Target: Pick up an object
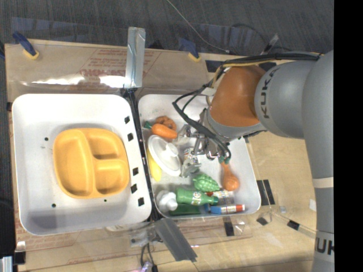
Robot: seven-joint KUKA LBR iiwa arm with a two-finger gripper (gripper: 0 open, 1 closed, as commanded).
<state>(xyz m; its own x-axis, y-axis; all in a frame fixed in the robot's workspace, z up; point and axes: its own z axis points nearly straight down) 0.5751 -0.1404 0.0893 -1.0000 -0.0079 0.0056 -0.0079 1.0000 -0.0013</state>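
Gripper (193, 162) down low in the right bin (249, 169), hovering over the clutter near the bin's middle, and its metal tip sits right against the edge of the white lid (163, 154). Whether it is clenched on anything, I cannot tell; the wrist and cables crowd that spot. Above it the orange band (235, 98) and the grey arm (300, 101) sweep in from the right, black cables looping over the bin's top edge. Just left of the gripper, the white lid lies flat, with a yellow piece (154, 168) tucked under its left side against the bin wall. Up and to the left, a carrot (164, 131) lies beside a brown ring-shaped thing (165, 120). To the right of the gripper, an orange pear-shaped toy (229, 178) rests near the right wall. Below, a green bumpy toy (205, 182) sits just above a green bottle (190, 197) lying on its side, white cap to the left, and a marker (227, 208) with a blue end lies along the bottom wall. Over in the left bin (34, 118), well apart from all this, a yellow divided tray (91, 162) sits alone.
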